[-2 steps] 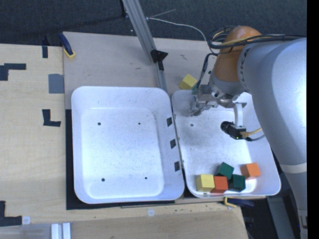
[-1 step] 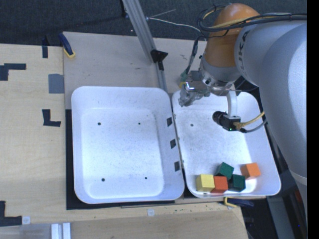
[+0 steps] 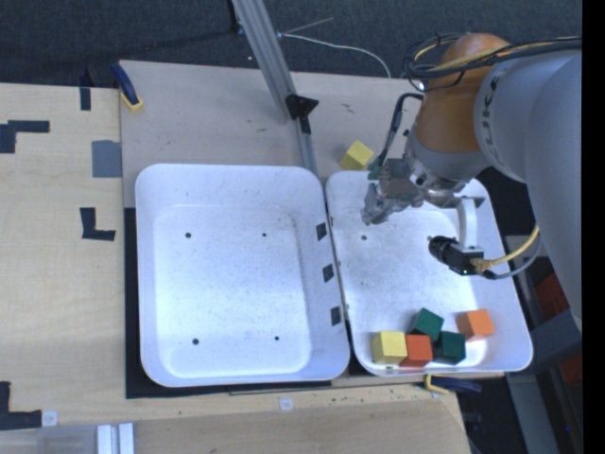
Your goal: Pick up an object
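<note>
Tool (image 3: 375,212) above right bin (image 3: 378,272)

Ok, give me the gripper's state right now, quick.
Two-finger gripper: cannot be told whether open or closed; nothing is seen in it. It hangs over the far end of the right shallow white bin.

Both bins (image 3: 232,183) were white with dark specks. The blocks at 5 o'clock were yellow (image 3: 388,346), red-orange (image 3: 418,349), green (image 3: 428,323), dark green (image 3: 452,346) and orange (image 3: 475,323). The block at 1 o'clock (image 3: 358,154) was yellow.
</note>
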Controlling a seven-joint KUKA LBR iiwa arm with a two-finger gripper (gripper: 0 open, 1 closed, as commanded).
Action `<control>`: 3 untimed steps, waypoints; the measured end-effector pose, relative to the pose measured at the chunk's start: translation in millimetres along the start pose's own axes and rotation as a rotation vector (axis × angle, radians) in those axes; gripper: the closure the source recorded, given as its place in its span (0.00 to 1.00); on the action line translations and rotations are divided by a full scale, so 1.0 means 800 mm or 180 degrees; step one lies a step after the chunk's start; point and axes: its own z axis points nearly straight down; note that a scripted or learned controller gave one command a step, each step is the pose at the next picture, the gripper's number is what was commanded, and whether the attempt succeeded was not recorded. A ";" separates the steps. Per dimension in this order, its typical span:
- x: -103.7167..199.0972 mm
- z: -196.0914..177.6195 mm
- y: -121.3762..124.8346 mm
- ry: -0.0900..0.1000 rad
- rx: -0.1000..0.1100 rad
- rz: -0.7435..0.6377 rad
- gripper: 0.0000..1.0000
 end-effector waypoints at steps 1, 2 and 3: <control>-0.062 0.011 -0.098 -0.0001 0.0011 0.0013 1.00; 0.030 -0.001 -0.028 0.0011 -0.0018 -0.0035 1.00; -0.011 0.000 -0.090 0.0003 0.0006 0.0002 1.00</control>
